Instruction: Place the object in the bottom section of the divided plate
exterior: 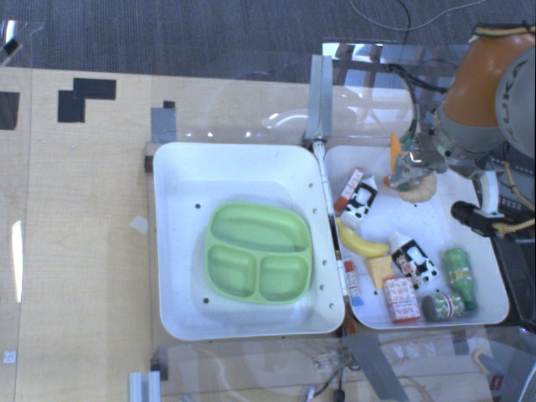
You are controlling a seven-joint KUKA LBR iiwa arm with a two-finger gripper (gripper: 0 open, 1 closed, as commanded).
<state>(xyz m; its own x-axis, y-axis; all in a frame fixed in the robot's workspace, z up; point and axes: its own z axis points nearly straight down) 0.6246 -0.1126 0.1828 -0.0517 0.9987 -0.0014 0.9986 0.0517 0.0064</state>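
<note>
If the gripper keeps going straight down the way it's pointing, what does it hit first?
Most likely the tan bread-like piece directly beneath the gripper in the right bin, though the height between them is hard to judge from above.

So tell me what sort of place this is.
Probably a robotics lab test bench: a robot arm reaches over two white bins, one holding a green divided plate, the other toy groceries such as a banana.

Pale wooden bench [75, 224] — two white bins [176, 308] side by side
</note>
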